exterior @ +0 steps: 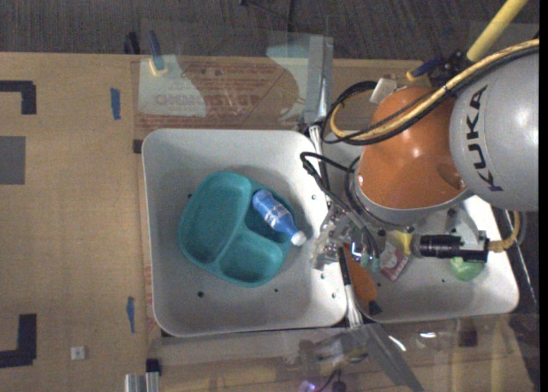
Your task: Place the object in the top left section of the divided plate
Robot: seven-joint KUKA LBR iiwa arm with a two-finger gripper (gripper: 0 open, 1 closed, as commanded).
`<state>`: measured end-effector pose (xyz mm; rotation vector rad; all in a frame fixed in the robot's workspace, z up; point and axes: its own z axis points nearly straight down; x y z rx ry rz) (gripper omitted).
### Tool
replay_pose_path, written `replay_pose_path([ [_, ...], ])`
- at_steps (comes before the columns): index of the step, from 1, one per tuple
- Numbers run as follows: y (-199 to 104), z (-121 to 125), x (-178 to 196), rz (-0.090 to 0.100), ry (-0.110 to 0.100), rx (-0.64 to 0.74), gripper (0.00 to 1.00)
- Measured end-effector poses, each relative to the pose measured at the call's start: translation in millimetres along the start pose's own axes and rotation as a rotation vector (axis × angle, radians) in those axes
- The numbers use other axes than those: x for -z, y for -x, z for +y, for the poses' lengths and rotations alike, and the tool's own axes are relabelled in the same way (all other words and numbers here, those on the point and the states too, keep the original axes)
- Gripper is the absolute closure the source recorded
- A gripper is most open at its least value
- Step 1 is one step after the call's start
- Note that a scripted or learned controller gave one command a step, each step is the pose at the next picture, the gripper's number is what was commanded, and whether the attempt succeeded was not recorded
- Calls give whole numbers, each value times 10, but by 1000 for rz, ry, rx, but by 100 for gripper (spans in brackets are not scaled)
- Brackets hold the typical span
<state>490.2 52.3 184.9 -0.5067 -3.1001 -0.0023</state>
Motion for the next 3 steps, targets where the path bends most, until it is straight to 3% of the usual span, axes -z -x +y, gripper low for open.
replay_pose_path([
  [1, 449, 539, 581, -7, 2, 201, 100],
  [2, 450, 536, 580, -7, 2, 200, 0],
  [3, 684, 967, 1388, -8, 3, 217, 0],
])
